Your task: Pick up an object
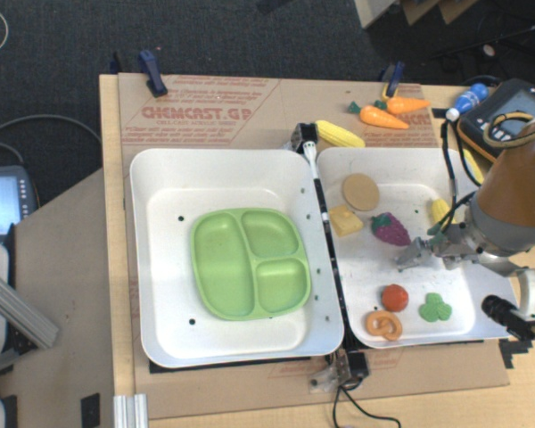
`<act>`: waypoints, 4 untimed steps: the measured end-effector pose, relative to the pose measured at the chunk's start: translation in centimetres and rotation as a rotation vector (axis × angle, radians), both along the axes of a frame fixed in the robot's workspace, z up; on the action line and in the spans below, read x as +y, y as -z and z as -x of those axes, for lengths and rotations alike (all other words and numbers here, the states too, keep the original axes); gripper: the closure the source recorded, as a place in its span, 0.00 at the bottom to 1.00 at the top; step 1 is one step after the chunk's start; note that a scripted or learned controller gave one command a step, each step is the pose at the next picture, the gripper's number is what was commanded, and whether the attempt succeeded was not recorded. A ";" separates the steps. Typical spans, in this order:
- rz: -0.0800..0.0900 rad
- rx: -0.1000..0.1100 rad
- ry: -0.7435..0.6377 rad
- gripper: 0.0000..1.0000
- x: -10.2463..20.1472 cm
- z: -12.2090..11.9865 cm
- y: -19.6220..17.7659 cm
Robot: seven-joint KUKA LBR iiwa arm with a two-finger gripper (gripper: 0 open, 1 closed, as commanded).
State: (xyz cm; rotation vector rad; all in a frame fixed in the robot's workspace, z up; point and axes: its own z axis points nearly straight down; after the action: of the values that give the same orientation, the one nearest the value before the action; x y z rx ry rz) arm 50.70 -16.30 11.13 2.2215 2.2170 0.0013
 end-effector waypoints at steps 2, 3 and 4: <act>-0.001 -0.004 -0.008 0.00 3.7 -12.2 2.6; -0.004 0.009 -0.001 0.00 4.2 -7.5 2.7; -0.004 0.010 0.000 0.00 5.1 -1.1 2.7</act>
State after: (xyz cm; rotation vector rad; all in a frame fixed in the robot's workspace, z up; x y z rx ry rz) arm 51.81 -11.17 8.39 2.2288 2.2242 -0.0055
